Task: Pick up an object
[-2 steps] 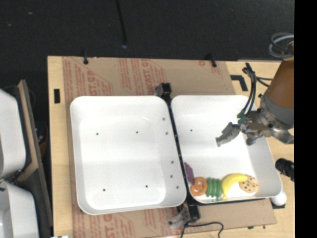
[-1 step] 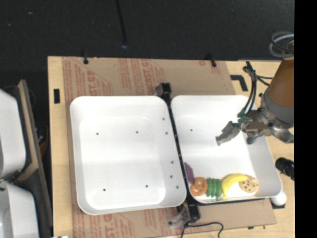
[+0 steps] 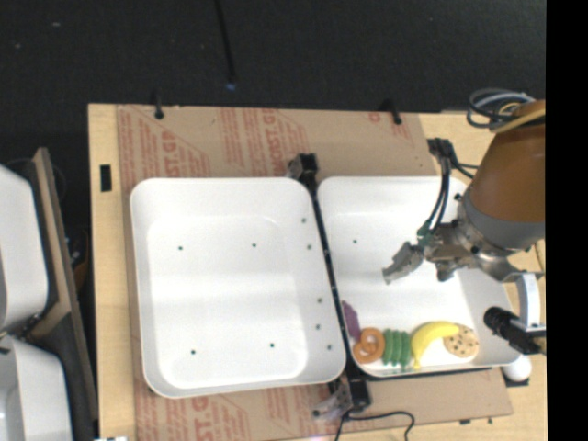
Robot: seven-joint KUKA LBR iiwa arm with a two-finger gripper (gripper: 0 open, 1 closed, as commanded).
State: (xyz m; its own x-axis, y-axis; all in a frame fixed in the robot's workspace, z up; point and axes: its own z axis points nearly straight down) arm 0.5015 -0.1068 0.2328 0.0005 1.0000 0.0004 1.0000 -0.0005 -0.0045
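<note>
Several small toys lie along the front edge of the right bin [image 3: 386,209]: an orange ring [image 3: 370,345], a green ridged piece [image 3: 397,348], a yellow banana [image 3: 434,335] and a tan cookie [image 3: 460,343]. A thin purple item [image 3: 350,318] rests against the bin's left wall. My gripper [image 3: 423,266] hangs over the middle of the right bin, behind the toys and apart from them. It is open, with bare bin floor showing between its fingers.
The left bin [image 3: 230,283] sits beside the right one, with a black divider rail [image 3: 322,246] between them. The arm's orange and grey wrist [image 3: 510,186] covers the right bin's right side. Cables [image 3: 446,177] hang near the back right corner.
</note>
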